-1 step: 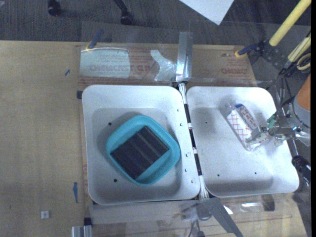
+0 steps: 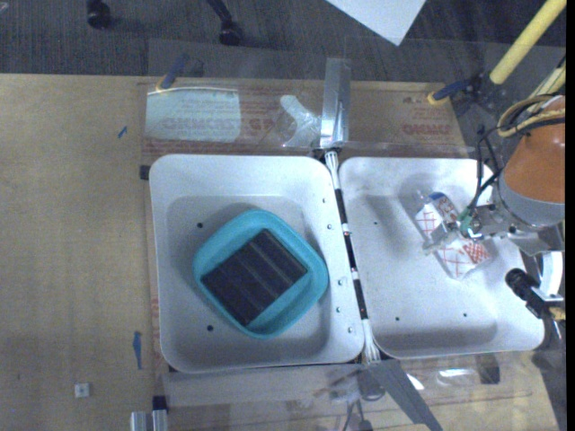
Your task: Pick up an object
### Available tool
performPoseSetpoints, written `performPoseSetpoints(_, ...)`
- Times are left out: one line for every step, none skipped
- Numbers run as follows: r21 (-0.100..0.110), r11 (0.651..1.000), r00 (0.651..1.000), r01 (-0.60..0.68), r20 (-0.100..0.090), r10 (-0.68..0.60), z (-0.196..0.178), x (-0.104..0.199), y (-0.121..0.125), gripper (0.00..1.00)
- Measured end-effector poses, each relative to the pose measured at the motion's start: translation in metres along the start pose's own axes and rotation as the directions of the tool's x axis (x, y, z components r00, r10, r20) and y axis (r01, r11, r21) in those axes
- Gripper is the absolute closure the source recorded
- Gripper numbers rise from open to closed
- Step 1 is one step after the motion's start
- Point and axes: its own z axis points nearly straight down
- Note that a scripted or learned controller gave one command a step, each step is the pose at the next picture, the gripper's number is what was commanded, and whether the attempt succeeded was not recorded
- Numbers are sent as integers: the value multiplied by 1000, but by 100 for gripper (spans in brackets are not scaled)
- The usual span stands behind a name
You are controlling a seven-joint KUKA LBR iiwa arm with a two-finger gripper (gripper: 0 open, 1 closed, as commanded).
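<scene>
A teal square container (image 2: pixel 261 272) with a dark ridged insert lies tilted in the left bin (image 2: pixel 180 196). In the right bin (image 2: pixel 404 303) lies a crinkled clear packet (image 2: pixel 465 256) with a red-and-white checked pattern and a small blue patch at its upper end. My gripper (image 2: pixel 442 232) comes in from the right under the orange band (image 2: pixel 537 164) and sits low over the packet's upper left part, touching or nearly touching it. The gripper body hides part of the packet.
The two white bins meet at a central divider (image 2: pixel 346 241). Behind them lie a metal bracket (image 2: pixel 336 106), clear plastic scraps (image 2: pixel 301 119) and a taped label (image 2: pixel 193 115). Cables and a yellow pole (image 2: pixel 535 30) stand at the far right.
</scene>
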Motion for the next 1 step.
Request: performPoseSetpoints(37,982,982,-186,-10,186,9,-25,45,0)
